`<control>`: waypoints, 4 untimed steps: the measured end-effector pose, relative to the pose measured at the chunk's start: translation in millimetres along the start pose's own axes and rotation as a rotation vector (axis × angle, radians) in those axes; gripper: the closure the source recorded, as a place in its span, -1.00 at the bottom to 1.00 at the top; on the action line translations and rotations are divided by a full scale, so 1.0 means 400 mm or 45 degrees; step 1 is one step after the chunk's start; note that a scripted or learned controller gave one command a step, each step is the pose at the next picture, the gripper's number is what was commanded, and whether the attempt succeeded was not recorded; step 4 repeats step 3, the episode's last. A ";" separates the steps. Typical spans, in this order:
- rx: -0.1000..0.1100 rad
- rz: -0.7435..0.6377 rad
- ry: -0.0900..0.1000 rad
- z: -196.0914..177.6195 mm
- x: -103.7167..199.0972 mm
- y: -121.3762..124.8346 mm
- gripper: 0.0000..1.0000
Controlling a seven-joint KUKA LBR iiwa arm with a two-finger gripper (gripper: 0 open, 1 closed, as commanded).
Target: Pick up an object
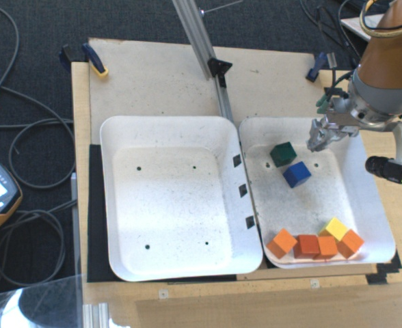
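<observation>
Right now the gripper [318, 139] hangs over the far end of the right bin [365, 183], nothing between its fingers; whether they're spread or closed I can't tell. Just beside it sit a green cube [282, 154] and a blue cube [297, 174], close together. Orange, red and yellow blocks [316, 242] crowd the near edge.

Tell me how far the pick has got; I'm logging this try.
Done: the gripper has reached the right bin, hanging over its far end near the green block. In hand: nothing visible between the fingers. Left: every block lies in the bin, the blue block beside the green, the orange, red and yellow ones along the near edge, so the grasp and lift remain.
</observation>
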State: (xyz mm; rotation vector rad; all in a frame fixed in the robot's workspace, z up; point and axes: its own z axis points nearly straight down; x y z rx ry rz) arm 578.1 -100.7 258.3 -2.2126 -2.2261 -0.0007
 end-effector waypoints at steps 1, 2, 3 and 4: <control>0.000 -0.001 0.001 0.026 0.150 0.036 1.00; -0.002 0.000 -0.001 0.056 0.275 0.070 1.00; -0.004 0.000 -0.001 0.079 0.402 0.119 1.00; -0.004 0.000 -0.001 0.079 0.402 0.119 1.00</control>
